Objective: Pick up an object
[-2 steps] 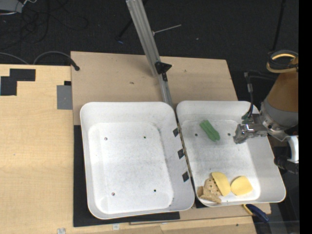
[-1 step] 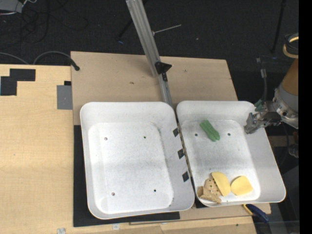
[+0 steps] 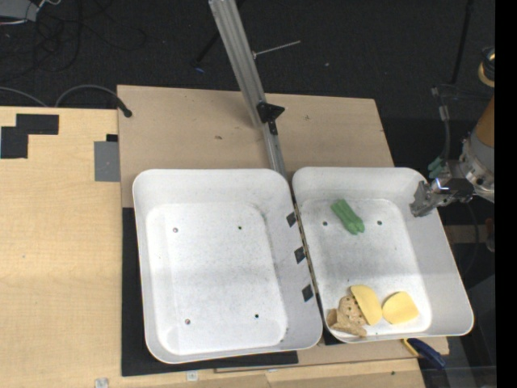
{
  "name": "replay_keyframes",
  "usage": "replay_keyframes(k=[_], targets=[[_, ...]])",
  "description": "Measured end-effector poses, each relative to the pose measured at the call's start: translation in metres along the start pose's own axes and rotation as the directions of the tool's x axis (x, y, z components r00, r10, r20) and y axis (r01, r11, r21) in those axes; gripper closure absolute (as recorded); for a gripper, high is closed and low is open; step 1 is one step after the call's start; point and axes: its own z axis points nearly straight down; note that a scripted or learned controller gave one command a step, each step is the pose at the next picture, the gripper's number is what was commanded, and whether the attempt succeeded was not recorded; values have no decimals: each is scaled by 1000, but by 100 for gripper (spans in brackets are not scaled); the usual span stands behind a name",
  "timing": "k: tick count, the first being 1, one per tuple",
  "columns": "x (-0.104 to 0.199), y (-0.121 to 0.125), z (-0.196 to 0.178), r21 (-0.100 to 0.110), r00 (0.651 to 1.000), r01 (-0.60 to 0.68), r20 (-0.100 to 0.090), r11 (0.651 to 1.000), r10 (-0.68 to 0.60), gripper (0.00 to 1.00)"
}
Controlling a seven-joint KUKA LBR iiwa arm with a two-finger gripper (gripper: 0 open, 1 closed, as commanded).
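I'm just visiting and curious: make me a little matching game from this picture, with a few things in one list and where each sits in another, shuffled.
Things:
1. green object
2. round yellow object
3. gripper
4. tan cracker-like piece

Places:
A. at the right bin's right rim, near its far corner
B. near corner of the right bin, against the inner wall
C. far half of the right bin, lying alone
D. near end of the right bin, rightmost of the cluster

Pairs: 1-C, 2-D, 3-A, 4-B
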Motion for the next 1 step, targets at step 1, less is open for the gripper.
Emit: replay_keyframes(k=[1], targets=[[46,-8,-2,4,1000,3,-3,1000,-3,100]])
